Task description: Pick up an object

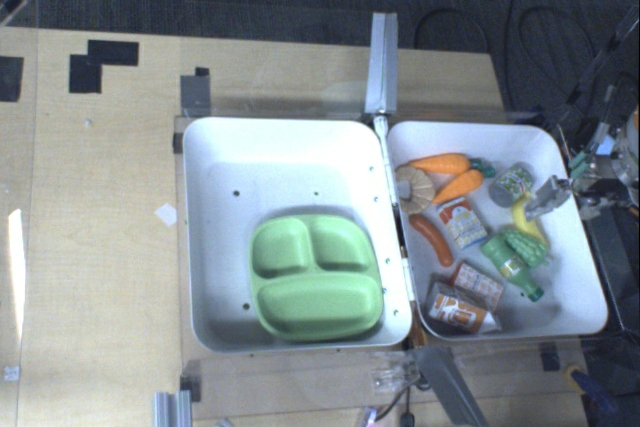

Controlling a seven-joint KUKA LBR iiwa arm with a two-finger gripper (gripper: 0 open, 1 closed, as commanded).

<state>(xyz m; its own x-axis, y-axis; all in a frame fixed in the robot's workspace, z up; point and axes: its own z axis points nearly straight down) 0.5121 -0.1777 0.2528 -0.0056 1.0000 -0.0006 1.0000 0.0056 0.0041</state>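
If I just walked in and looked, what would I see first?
Probably the big green tray with three sections, lying in the left bin. Next, the right bin, crowded with toy food: two orange carrots near the top, a red sausage by the divider and a yellow banana. The gripper reaches in from the right above the banana.

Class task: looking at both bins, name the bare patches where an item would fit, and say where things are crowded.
Left bin: bare floor along the back wall behind the green tray, plus a strip down its left side. Right bin: a small patch in the front right corner, beside the green bottle. Crowded: the right bin's middle and left, with carrots, sausage and packets.
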